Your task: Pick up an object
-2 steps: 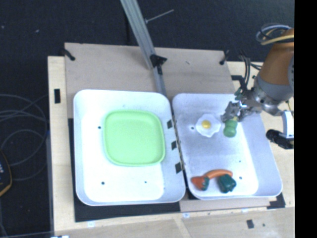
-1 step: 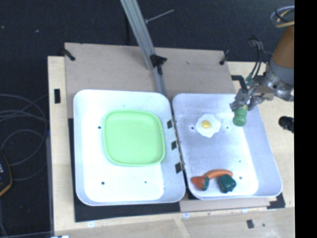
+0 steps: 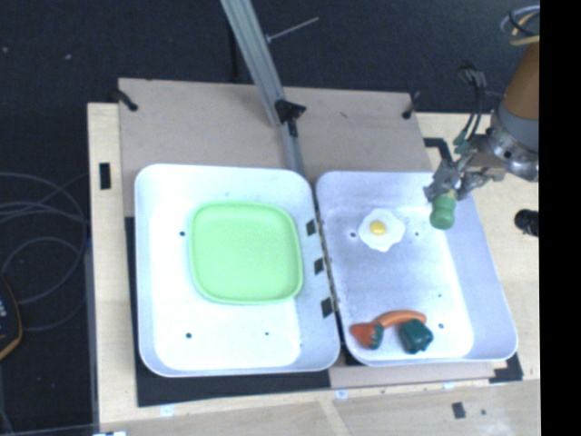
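My gripper (image 3: 447, 192) hangs over the right bin's (image 3: 472, 271) far right side, shut on a small green cylinder-shaped object (image 3: 442, 213) that dangles below its fingers, lifted off the bin floor. A fried-egg toy (image 3: 381, 230) lies left of it in the same bin. An orange carrot-like piece (image 3: 388, 323) and a dark green toy (image 3: 416, 336) rest near the bin's front edge.
The left bin (image 3: 163, 271) holds a light green square plate (image 3: 245, 252). A grey metal pole (image 3: 259, 57) slants up from between the bins at the back. Cables lie off the bench at left.
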Controlling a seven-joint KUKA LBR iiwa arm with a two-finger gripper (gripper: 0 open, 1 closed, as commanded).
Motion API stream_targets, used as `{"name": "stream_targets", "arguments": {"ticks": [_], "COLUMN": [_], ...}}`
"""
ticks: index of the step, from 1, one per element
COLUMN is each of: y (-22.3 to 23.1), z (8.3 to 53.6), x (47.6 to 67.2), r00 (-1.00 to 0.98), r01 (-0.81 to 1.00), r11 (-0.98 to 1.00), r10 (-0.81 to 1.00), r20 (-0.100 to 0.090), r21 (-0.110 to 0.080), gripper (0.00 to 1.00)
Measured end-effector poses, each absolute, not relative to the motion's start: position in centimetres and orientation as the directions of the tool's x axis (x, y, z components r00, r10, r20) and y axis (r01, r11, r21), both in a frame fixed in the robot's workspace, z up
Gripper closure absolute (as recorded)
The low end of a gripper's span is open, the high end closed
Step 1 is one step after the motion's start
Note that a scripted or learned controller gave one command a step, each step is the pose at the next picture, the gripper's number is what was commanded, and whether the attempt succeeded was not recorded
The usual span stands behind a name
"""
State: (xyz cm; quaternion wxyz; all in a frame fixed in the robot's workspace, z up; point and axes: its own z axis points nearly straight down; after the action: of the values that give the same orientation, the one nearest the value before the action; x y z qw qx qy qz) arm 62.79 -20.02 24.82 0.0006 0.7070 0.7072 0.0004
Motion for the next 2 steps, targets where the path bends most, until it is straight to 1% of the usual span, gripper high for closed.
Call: {"name": "stream_targets", "arguments": {"ticks": [1,2], "y": [-14.4,-9.1], "z": [25.6,26.3], "x": [63.1,62.9], "r00": [-0.004,-0.004], "r01": [1.0,1.0], "r11": [0.004,0.004], "r10": [1.0,1.0], "r20": [0.001,0.001], "r21": [0.002,0.002], "gripper": [1.0,1.0]}}
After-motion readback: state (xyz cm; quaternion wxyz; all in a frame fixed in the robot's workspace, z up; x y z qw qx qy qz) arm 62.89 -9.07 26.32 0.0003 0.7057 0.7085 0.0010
